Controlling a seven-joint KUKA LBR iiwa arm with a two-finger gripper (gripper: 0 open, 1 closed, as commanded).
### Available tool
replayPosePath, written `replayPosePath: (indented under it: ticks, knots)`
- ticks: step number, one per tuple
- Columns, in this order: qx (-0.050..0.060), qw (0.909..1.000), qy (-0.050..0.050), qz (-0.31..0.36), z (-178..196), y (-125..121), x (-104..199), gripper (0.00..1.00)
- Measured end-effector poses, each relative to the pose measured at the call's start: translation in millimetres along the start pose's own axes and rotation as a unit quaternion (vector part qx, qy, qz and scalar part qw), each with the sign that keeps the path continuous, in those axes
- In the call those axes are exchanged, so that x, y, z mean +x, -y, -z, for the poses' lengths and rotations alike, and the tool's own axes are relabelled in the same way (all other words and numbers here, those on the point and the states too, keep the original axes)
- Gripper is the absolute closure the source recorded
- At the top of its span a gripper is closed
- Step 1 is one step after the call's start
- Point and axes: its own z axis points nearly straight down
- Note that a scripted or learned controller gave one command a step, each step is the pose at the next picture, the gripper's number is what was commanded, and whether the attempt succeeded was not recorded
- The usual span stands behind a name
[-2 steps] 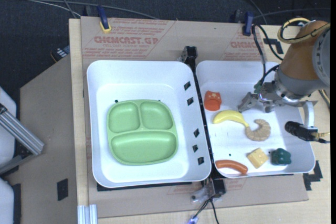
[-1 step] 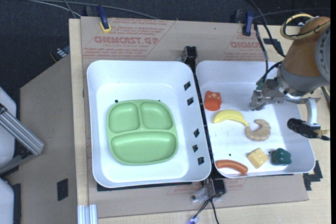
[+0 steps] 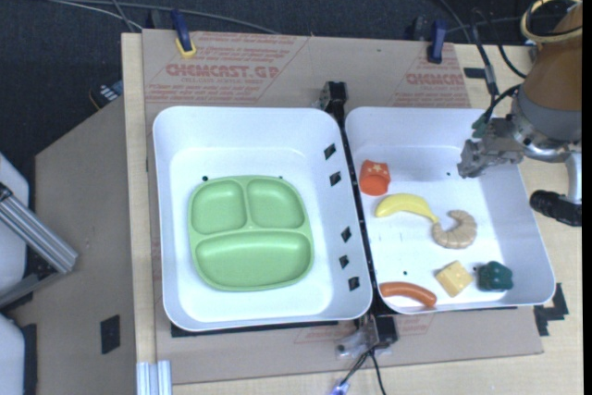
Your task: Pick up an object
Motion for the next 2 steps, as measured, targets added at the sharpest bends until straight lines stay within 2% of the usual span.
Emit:
replayPosePath:
  ticks: [2]
  knots:
    - [0.001, 1.0, 0.0, 0.001, 86, 3, -1, 1.0]
